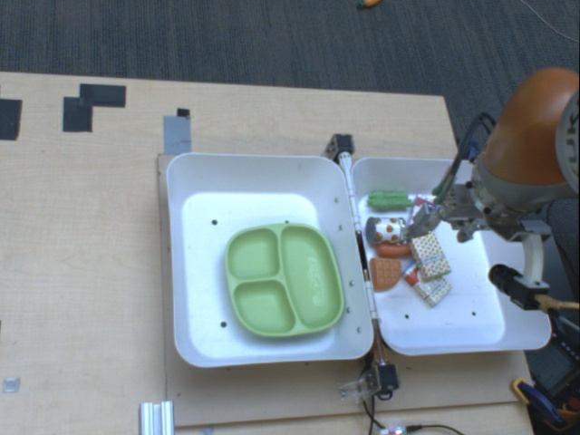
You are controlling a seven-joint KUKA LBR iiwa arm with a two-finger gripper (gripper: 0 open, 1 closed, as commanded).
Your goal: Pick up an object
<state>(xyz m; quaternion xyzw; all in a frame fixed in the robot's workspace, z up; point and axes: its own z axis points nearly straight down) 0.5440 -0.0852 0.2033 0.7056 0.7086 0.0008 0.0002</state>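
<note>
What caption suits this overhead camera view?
Robot arm reaches over the right bin of small items; green divided plate in left bin.

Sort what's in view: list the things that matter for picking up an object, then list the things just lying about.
For the job:
- gripper, over the right bin
- green item
- orange-red item
- two patterned packets
- small white and red item

Lying about:
- green divided plate in the left bin
- orange bit on the carpet
</note>
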